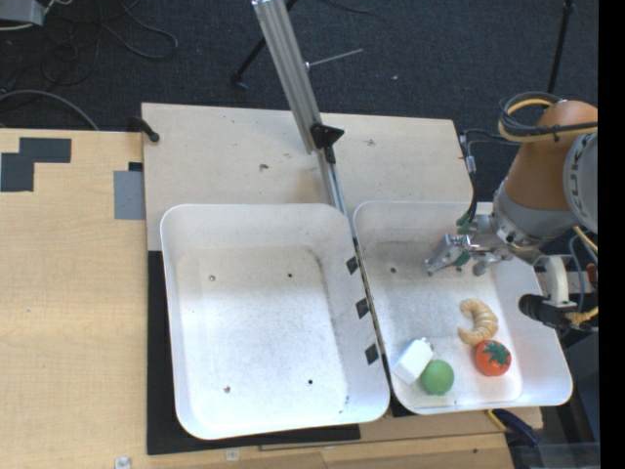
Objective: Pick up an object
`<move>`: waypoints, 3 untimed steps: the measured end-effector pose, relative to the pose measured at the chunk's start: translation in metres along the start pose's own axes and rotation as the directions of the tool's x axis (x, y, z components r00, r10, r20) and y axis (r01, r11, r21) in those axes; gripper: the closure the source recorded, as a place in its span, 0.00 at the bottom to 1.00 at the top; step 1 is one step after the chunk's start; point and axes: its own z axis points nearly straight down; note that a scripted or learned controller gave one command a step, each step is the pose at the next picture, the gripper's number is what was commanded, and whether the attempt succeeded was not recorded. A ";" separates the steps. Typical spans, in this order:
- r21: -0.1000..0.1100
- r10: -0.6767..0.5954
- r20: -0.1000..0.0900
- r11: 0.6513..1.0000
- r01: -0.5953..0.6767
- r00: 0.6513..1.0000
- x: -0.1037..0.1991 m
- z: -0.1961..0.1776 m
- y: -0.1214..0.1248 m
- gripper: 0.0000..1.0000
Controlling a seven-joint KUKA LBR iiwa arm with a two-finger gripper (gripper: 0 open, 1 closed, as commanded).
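Observation:
In the right bin (386, 225) lie a tan croissant-shaped piece (479, 320), a red tomato (493, 358), a green ball (437, 376) and a small white block (413, 359), all near the bin's front. My gripper (445, 258) hangs over the middle of that bin, behind the croissant and apart from it. Its fingers are spread and nothing sits between them. The arm's orange band (547, 164) shows at the right.
The left bin (186, 225) stands beside the right one, with a row of black clips (358, 306) along the shared divider. A slanted aluminium rail (293, 76) rises behind the bins. A wooden board lies at the left.

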 end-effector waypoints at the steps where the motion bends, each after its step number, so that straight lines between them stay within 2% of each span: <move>1: -0.007 0.001 0.002 1.000 -0.001 1.000 0.001 0.044 0.000 0.00; 2: -0.006 0.005 0.002 1.000 -0.005 1.000 0.000 0.033 0.000 1.00; 3: -0.011 0.001 0.002 1.000 -0.001 1.000 0.004 -0.011 -0.002 1.00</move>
